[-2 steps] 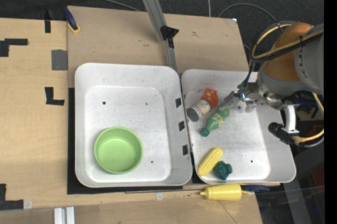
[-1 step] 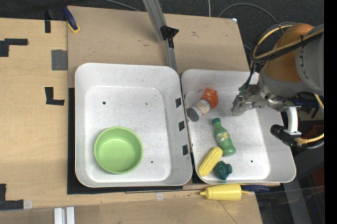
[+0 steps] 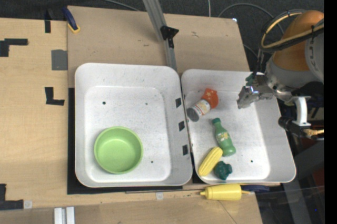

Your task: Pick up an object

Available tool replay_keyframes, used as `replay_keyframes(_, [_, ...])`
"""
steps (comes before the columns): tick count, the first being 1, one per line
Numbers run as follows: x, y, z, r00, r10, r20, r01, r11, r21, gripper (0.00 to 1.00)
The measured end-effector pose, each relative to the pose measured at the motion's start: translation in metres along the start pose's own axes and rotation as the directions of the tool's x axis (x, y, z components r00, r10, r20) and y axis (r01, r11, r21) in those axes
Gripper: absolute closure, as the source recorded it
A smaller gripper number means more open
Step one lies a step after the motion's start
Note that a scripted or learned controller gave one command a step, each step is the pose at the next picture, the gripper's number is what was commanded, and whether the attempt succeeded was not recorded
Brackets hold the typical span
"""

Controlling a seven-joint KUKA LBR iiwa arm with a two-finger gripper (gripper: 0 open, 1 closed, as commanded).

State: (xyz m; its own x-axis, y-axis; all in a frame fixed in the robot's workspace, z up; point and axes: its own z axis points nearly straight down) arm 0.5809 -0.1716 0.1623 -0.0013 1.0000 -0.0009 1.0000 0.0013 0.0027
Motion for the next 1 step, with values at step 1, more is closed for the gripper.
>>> replay_keyframes(1, [0.0017,0.0110,-0.0569,1.000,-0.001,0.001,0.001,1.000,-0.003,1.00])
